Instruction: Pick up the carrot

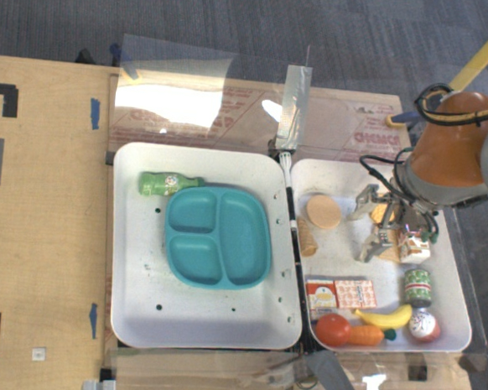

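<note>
The carrot (367,336) is a short orange piece lying along the front wall of the right bin (455,286), between a red tomato (332,327) and a yellow banana (384,316). My gripper (369,224) hangs over the back middle of that same bin, well behind the carrot and apart from it. Its two metal fingers (365,199) are spread open with nothing gripped between them. A small yellow-orange piece (381,213) lies just to the gripper's right.
The right bin also holds a tan round disc (323,212), a tan roll (307,238), a red and white box (341,293), a small carton (413,244), a green-banded can (418,286) and a white ball (424,325). The left bin (130,248) holds a teal divided plate (218,234) and a green bottle (167,183).
</note>
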Robot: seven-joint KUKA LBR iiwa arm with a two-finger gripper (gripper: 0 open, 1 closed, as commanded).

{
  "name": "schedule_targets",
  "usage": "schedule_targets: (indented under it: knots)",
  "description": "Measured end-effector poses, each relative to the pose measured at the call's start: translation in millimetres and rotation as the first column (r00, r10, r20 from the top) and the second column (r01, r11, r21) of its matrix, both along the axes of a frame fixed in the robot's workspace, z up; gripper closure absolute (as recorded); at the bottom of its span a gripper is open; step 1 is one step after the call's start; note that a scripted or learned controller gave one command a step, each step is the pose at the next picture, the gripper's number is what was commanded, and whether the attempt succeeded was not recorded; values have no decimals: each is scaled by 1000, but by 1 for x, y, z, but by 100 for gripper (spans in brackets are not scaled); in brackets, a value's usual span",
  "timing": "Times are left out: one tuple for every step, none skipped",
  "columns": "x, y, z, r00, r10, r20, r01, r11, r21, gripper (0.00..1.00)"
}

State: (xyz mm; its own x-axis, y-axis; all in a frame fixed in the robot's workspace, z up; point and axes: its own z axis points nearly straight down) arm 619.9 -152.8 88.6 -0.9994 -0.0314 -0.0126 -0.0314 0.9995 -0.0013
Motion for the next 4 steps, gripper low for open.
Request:
schedule_targets:
  knots:
    - [40, -11, -1, 971, 240, -2, -240, 971, -2, 0]
    - [44, -10, 15, 971, 238, 13, -238, 971, -5, 100]
    - [31, 44, 112, 997, 77, 5, -77, 997, 0, 100]
    - [-8, 40, 281, 982, 186, 9, -186, 983, -6, 100]
